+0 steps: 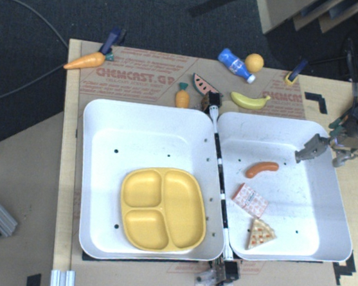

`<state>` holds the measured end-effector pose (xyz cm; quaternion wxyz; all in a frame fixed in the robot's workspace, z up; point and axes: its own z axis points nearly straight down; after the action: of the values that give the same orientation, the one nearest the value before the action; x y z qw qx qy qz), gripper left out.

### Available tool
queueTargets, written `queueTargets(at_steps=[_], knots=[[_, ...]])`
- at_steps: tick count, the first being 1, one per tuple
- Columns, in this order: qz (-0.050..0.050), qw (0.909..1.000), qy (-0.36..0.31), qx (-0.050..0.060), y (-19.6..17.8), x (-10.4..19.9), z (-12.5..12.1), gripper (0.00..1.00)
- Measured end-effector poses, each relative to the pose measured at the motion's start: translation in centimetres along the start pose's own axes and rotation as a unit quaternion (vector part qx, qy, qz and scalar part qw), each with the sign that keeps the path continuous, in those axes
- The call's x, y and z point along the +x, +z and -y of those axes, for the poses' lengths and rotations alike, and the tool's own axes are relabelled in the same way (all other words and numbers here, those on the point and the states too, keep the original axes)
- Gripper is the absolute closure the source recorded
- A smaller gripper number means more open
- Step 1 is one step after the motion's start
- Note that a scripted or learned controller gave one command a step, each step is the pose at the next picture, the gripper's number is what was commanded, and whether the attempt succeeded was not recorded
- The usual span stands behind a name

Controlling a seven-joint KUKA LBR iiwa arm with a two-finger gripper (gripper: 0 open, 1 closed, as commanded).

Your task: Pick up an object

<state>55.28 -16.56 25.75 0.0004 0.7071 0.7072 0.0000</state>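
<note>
Pincer (326,149) is seen at the right bin's (321,247) far right side, spread wide, with nothing held. No toy is lifted yet, so the picking is judged barely begun. A smooth, round-ended sausage (262,169) lies nearest, apart from it. Closer in lie a flat pink wafer (250,199) and a bumpy pizza wedge (260,233). A glossy yellow tray (162,208) sits in the left bin (99,162).
</note>
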Motion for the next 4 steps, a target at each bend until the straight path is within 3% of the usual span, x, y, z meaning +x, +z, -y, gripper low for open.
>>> queueTargets(at_steps=[1,2,3,4], knots=[[-0.001,1.0,-0.001,0.002,11.2,4.0,-5.9,0.0],[0.004,1.0,0.0,-0.009,16.6,4.8,-5.9,0.0],[0.006,0.9999,0.0,-0.011,15.5,4.6,-6.0,1.0],[0.005,0.9999,0.001,-0.01,15.5,4.7,-5.9,0.0]])
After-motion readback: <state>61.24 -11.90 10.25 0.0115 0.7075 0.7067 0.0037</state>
